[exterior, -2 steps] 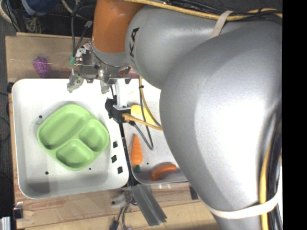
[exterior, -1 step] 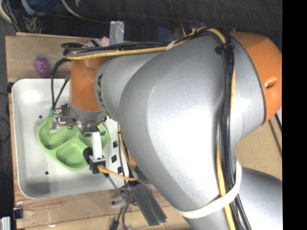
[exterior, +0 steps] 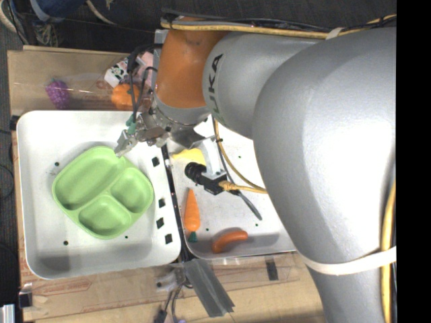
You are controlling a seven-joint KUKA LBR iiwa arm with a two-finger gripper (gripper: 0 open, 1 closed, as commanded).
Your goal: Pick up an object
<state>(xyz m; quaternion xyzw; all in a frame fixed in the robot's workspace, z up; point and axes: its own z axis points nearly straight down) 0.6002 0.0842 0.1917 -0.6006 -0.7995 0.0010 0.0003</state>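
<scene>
Gripper point(exterior: 129, 138) sits over the far right part of the left bin point(exterior: 34, 180), its metal tip just at the upper right rim of the green plate point(exterior: 102, 192). Whether it is wide or narrow, I cannot tell; the tip is small and blurred, and nothing shows between its parts. Above it the wrist carries cables, then the orange band point(exterior: 185, 73), then the grey arm point(exterior: 316, 147), which covers most of the right half of the view and hides much of the right bin point(exterior: 269, 244).

The plate has three compartments and lies tilted in the middle of the left bin, with no object in it. In the right bin, near the divider, a carrot point(exterior: 192, 211) lies lengthwise with its green end toward the near edge. Just beside it, nearer the front wall, lies an orange sausage-shaped item point(exterior: 229, 239). A yellow item point(exterior: 189, 155) shows partly under the wrist, and a black fitting point(exterior: 202, 177) with a yellow cable lies over the bin's middle. Beyond the left bin, on the wooden bench point(exterior: 40, 73), lie a purple item point(exterior: 58, 93) and a small heap of toys point(exterior: 124, 79).
</scene>
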